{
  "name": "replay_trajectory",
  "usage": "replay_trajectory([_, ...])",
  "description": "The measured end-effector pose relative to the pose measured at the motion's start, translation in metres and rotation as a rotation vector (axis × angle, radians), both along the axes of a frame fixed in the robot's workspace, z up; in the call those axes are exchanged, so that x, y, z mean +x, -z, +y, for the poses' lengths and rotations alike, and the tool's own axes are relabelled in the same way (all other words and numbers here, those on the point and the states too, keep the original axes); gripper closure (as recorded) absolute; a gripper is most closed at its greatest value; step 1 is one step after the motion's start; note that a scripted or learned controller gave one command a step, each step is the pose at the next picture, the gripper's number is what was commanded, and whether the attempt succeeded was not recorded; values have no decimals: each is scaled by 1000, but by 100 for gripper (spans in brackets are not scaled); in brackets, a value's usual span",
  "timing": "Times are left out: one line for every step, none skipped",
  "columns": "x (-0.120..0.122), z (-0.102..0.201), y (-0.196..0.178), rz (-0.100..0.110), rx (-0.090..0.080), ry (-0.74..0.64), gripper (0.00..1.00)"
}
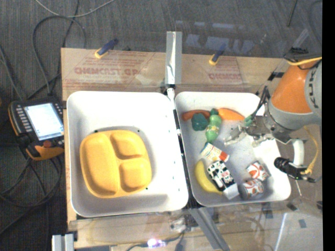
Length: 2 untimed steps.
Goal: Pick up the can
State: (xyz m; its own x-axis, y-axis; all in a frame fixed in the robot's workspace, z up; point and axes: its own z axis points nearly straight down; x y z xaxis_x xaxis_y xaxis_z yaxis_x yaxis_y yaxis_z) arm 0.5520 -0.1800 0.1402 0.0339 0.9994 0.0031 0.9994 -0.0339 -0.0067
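Observation:
Two small red-and-white cans lie in the right bin (272,192) near its front right corner, one (257,171) just behind the other (250,189). My gripper (236,133) hangs over the middle of that bin, behind and to the left of the cans and apart from them. It is close to a green toy (212,125). The grey wrist and orange band (294,90) reach in from the right.
The right bin also holds a banana (203,177), a black-and-white spotted box (220,173), a small white-and-orange carton (213,152), a dark green piece (199,122) and orange pieces (230,114). A yellow divided tray (116,162) lies in the left bin (78,109).

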Motion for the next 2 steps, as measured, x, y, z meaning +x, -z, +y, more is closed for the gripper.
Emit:
replay_trajectory([52, 38, 8, 2, -5, 264, 0])
replay_trajectory([14, -39, -11, 1, -7, 232, 0])
